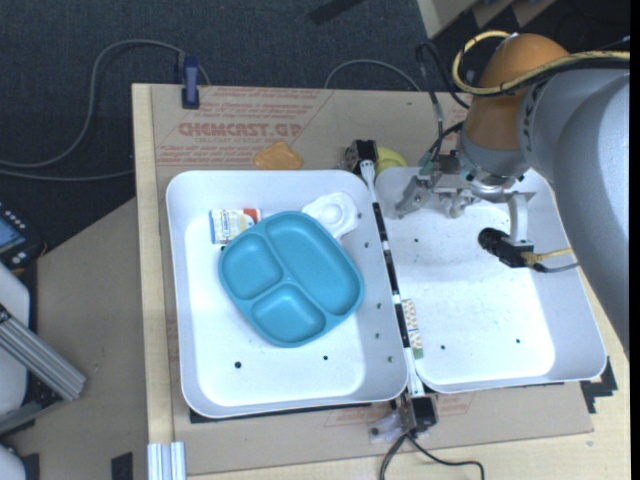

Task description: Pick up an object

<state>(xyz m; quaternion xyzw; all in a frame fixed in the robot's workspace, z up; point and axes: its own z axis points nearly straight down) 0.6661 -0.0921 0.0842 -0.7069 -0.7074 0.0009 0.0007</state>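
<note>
My gripper (pixel 435 200) hangs over the far left corner of the right bin (pixel 500 338), its metal fingers (pixel 405 202) spread apart with nothing between them. In the left bin (pixel 200 348) lies a blue divided plate (pixel 290 278). A small white carton (pixel 232 223) with red and blue print sits at the plate's far left, and a white cup-like piece (pixel 332 212) at its far right. A yellow-green object (pixel 387 159) rests just beyond the bins, close to the gripper's left.
An orange lump (pixel 277 155) lies on the brown board (pixel 240 118) behind the left bin. A black fitting (pixel 500 246) with a yellow cable hangs from the arm over the right bin. The grey arm (pixel 590 168) covers that bin's right side.
</note>
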